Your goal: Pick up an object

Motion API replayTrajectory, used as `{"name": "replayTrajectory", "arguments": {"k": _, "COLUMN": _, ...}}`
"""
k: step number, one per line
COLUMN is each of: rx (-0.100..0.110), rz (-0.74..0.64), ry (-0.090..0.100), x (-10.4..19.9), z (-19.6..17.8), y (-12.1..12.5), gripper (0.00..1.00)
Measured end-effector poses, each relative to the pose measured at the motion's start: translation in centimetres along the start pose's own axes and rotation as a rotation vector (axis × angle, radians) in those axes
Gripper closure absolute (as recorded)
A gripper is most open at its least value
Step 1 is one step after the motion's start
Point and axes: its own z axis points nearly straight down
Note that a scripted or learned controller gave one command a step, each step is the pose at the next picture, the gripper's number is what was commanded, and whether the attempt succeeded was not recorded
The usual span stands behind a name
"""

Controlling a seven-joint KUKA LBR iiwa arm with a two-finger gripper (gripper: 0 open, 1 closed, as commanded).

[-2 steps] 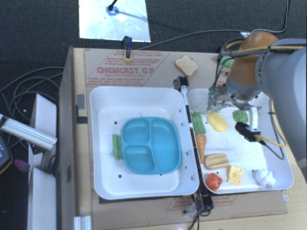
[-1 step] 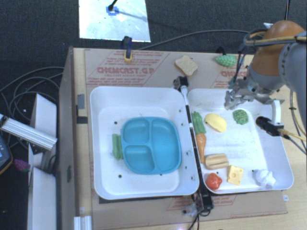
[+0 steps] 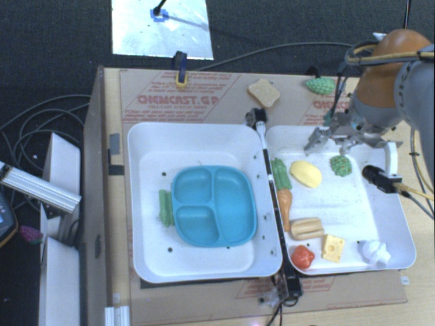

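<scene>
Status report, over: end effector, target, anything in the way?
End effector over right bin, holding nothing. Broccoli just below it. Lemon beside, apart.

Even overhead light, slightly soft

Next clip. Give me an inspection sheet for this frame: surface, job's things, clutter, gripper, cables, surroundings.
Surface: brown bench bearing left bin and right bin, side by side.
Job's things: right bin holds yellow lemon-like piece, green broccoli-like piece, green pod, carrot, hot dog, cheese wedge, red tomato-like piece, white crumpled item. Left bin holds blue divided plate with a green bean-like piece beside it.
Clutter: bread slice and green toy on the bench, outside the bins.
Gripper: gripper above the right bin's far edge, near the broccoli-like piece; grasp unclear.
Cables: black cables on the floor at left.
Surroundings: dark carpet, shiny sheet.
</scene>
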Motion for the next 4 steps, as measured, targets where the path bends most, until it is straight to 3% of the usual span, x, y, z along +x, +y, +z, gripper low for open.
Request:
{"name": "replayTrajectory", "arguments": {"k": 1, "rx": 0.002, "rz": -0.001, "ry": 0.001, "x": 2.7, "z": 6.7, "y": -1.0, "gripper": 0.0}}
{"name": "replayTrajectory", "arguments": {"k": 2, "rx": -0.003, "rz": -0.003, "ry": 0.001, "x": 2.7, "z": 5.5, "y": -0.9, "gripper": 1.0}}
{"name": "replayTrajectory", "arguments": {"k": 3, "rx": -0.002, "rz": -0.002, "ry": 0.002, "x": 9.3, "z": -3.5, "y": 2.6, "gripper": 1.0}}
{"name": "replayTrajectory", "arguments": {"k": 4, "rx": -0.001, "rz": -0.002, "ry": 0.001, "x": 9.2, "z": -3.4, "y": 2.5, "gripper": 0.0}}
